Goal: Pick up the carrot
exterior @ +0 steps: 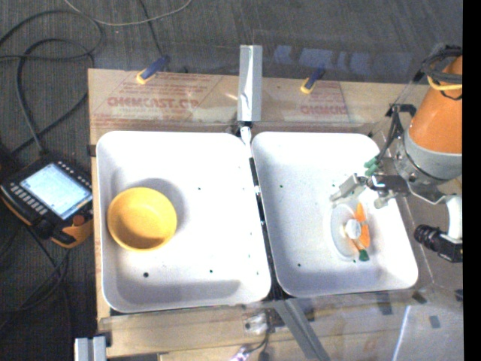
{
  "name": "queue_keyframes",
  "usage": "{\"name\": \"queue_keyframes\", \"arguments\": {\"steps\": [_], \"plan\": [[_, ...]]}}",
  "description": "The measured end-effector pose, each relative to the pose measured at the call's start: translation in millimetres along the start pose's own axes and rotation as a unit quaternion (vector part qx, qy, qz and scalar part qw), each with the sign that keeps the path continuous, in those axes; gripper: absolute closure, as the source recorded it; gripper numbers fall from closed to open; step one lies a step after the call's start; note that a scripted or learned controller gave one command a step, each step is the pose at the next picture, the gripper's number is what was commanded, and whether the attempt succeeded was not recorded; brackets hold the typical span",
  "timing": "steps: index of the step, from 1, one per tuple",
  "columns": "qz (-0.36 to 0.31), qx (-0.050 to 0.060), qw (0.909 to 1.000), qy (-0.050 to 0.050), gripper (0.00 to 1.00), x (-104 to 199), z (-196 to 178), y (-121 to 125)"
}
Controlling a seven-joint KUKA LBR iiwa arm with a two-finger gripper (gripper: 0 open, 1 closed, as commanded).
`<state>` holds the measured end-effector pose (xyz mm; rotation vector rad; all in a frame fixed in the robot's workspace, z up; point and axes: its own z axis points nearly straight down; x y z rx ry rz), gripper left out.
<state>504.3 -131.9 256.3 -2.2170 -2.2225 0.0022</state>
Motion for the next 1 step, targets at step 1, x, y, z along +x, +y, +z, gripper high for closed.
{"name": "queue_keyframes", "arguments": {"steps": [1], "plan": [[0.025, 0.0, 0.9997, 0.0, 0.0, -46.2, 94.2, -15.6]]}}
